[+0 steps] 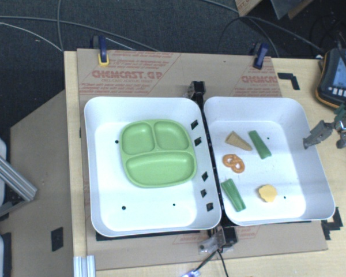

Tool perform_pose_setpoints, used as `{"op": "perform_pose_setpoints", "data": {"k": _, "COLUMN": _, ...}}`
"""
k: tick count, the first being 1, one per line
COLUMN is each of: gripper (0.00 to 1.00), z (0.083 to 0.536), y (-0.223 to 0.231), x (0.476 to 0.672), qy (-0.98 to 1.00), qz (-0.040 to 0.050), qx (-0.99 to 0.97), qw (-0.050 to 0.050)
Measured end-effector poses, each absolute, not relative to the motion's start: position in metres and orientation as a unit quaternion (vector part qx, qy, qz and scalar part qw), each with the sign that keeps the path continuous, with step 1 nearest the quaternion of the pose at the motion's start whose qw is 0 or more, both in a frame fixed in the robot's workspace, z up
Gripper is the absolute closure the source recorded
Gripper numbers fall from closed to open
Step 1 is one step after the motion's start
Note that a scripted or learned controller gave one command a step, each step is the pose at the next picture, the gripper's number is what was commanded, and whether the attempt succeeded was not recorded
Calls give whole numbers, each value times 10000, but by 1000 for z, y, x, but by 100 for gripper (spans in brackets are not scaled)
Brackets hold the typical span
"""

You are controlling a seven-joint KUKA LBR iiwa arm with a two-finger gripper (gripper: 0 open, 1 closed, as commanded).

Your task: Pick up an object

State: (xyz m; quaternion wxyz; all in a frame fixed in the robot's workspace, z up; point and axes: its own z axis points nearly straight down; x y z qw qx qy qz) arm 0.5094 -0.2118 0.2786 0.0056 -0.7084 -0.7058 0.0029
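Note:
The right bin (311,172) holds several small items: a tan wedge (237,141), a green stick (259,144) beside it, an orange pretzel (234,163), a second green stick (233,194) near the bin's left wall, and a yellow chunk (267,193). My gripper (327,138) hangs over the right rim of this bin, well to the right of all the items. It is open, with nothing between its fingers. Part of the gripper is cut off by the frame's right edge.
The left bin (104,201) holds a green divided plate (158,153). A black divider with clips (199,154) runs between the bins. Blue clamps (104,55) hold the cardboard base at the back. A yellow-cased device (334,79) sits at the far right.

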Motion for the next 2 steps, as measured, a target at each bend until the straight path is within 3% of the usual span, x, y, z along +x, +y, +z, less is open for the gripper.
{"op": "perform_pose_setpoints", "data": {"k": 1, "gripper": 0, "z": 284, "y": -211, "x": 512, "qy": -7072, "qz": 0, "qx": -7070, "qw": 5}}
{"op": "perform_pose_setpoints", "data": {"k": 2, "gripper": 0, "z": 241, "y": -211, "x": 506, "qy": -7069, "qz": 8, "qx": -7073, "qw": 27}}
